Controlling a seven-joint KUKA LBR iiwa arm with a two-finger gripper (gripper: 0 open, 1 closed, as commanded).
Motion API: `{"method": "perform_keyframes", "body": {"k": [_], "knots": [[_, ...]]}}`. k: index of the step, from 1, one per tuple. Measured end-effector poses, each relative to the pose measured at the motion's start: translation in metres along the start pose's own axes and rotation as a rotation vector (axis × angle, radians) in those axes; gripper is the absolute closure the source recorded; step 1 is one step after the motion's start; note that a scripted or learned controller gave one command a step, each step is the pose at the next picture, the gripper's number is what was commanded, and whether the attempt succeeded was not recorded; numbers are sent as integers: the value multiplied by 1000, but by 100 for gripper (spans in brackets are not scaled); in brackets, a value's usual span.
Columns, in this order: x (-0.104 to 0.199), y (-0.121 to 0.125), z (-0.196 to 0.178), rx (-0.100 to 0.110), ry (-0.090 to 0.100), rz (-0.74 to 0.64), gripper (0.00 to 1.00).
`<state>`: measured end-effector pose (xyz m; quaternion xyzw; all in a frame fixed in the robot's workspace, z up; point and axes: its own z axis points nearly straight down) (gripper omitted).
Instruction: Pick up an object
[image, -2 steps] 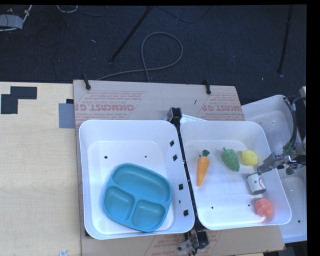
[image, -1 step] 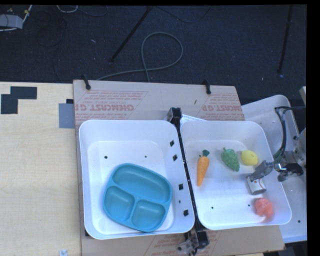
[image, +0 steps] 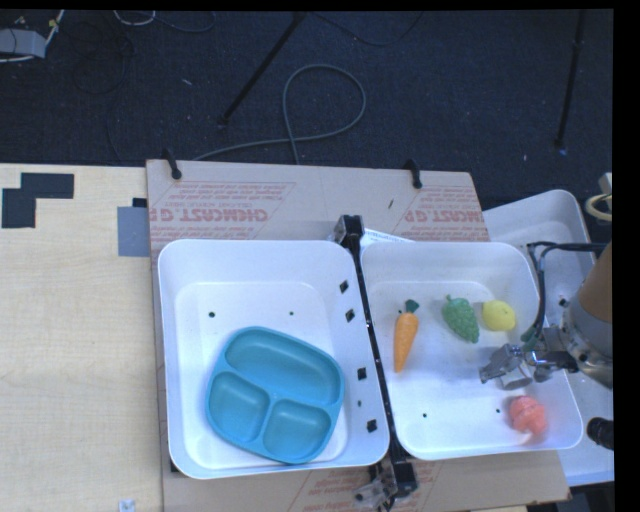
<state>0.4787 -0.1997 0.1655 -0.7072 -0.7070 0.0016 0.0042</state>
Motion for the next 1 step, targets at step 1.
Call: {"method": "perform_keyframes", "body": {"k": [1], "knots": [[-5, 12, 49, -12, -5, 0, 0]]}}
